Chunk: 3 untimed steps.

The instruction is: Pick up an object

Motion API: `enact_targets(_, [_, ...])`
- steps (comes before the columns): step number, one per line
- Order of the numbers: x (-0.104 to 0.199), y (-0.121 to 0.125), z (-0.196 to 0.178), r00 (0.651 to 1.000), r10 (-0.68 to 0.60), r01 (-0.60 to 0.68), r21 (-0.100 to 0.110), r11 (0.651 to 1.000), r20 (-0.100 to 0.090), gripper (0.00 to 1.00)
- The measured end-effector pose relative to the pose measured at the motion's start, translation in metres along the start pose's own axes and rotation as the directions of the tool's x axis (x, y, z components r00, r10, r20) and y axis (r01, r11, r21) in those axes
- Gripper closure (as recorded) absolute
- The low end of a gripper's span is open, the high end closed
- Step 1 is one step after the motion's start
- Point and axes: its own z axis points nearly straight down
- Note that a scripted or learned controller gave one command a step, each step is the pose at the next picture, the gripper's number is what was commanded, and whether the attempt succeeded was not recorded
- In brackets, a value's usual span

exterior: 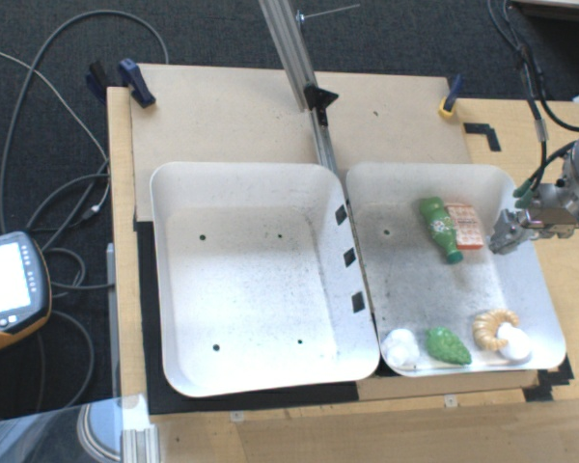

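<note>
Two white bins are seen side by side on the bench (232, 114). The left bin (174, 191) has only dark specks on its floor. The right bin (405, 177) holds the objects. A green bottle (440, 228) lies near the far right part of that bin, with a small red-and-white packet (465, 226) touching its right side. Along the near edge are lined up a white ball (400, 347), a green lump (448, 346), and a tan ring (492, 327) with a white piece (513, 342) resting against it.

The gripper (507, 234) is seen at the right rim of the right bin, just beside the packet and apart from it. Nothing is seen between its fingers. How far the jaws are spread cannot be told, as they are blurred and small in this view.

A handheld pendant (10, 292) lies on the floor at the left.
</note>
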Motion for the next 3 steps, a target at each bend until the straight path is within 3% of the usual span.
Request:
enact_targets(1, [0.051,0.002,0.003,1.000,-0.004,0.004,0.010,1.000,-0.005,1.00])
enact_targets(3, [0.143,0.018,0.015,1.000,-0.004,0.004,0.008,1.000,-0.004,1.00])
